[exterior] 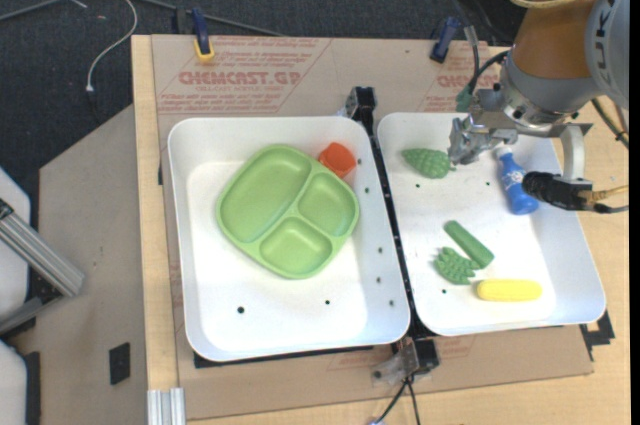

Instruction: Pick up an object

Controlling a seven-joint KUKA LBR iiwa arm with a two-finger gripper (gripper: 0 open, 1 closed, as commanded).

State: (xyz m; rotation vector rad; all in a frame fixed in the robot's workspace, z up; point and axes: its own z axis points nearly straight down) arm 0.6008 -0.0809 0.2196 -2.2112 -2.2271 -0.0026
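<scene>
grey arm with an orange band, reaching in from the right over the right bin (590,288), gripper (466,151) low near that bin's upper left part. fingers pointing down just beside a bumpy green piece (428,161); cannot tell whether spread or closed, nothing visibly between them. close on the gripper's right, a blue bottle-like item (516,183) lying in the bin, and past it a black fitting with a cable (556,190) near the bin's right rim. lower in the same bin, well apart from the gripper: a green stick (468,243) touching a green brush-like piece (455,265), and a yellow corn-like toy (508,290) just beside them. left bin (200,313) holding a light green divided plate (288,211) with a small orange object (338,158) at its upper right edge. cardboard sheet (250,73) under both bins, blue clamps (203,41) at its far edge.
</scene>
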